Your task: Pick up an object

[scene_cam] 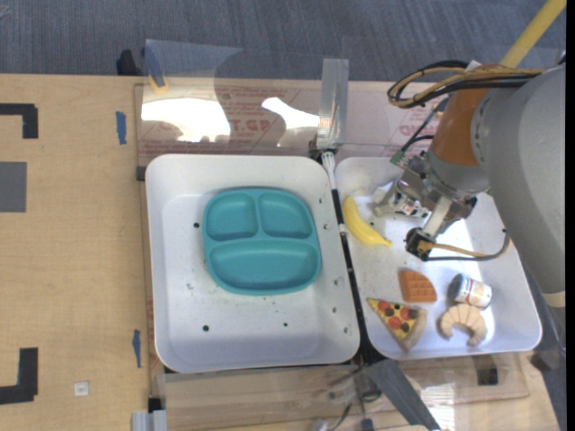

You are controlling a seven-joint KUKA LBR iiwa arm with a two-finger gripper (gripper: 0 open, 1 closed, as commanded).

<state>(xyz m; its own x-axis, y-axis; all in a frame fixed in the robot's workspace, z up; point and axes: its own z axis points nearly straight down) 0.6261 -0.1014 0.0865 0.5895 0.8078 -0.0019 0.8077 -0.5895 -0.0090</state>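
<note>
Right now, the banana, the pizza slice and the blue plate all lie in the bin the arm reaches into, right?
Not quite. The camera view shows the blue plate in the other bin, to its left. The banana and pizza slice do lie in the bin the arm reaches into.

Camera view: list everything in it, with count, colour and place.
left bin: 1, white, bench's left
plate: 1, teal, divided, in left bin
right bin: 1, white, beside the left one
banana: 1, yellow, right bin, by its left wall
pizza slice: 1, yellow-red, right bin's front
wafer-like piece: 1, orange-brown, behind the pizza slice
croissant: 1, tan, right bin's front
small can: 1, dark-and-white, behind croissant
arm: 1, grey, orange band, from right
claw: 1, over right bin, near banana
</note>
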